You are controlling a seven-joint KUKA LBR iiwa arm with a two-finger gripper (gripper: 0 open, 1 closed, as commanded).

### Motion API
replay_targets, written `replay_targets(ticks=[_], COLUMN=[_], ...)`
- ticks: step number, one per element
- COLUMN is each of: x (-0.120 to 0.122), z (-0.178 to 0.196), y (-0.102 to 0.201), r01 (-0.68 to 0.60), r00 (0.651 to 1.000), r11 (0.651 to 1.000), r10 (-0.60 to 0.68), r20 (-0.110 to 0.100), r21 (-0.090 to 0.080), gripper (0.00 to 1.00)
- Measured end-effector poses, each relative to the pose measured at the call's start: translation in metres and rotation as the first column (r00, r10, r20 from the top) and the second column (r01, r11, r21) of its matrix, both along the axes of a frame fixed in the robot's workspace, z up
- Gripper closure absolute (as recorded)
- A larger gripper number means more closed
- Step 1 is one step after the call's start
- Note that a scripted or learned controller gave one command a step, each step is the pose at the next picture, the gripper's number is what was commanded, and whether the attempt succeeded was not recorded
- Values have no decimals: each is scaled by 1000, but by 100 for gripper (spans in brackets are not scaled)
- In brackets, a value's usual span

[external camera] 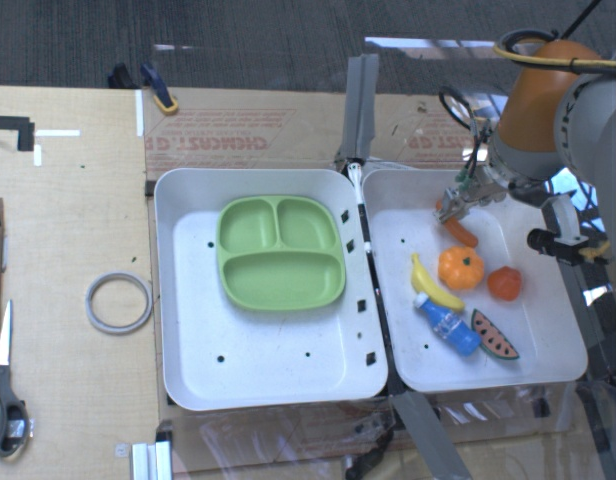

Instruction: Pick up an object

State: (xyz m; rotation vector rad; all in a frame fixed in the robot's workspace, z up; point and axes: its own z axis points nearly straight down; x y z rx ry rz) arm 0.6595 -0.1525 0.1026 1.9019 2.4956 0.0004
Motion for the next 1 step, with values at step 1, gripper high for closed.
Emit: replay_targets(ticks=[1], x=[0], z=[90], y=[121], r01=[-215], r00=[977], r11=[977], r10=[215], r20=[-1], r21=[1], gripper=[100])
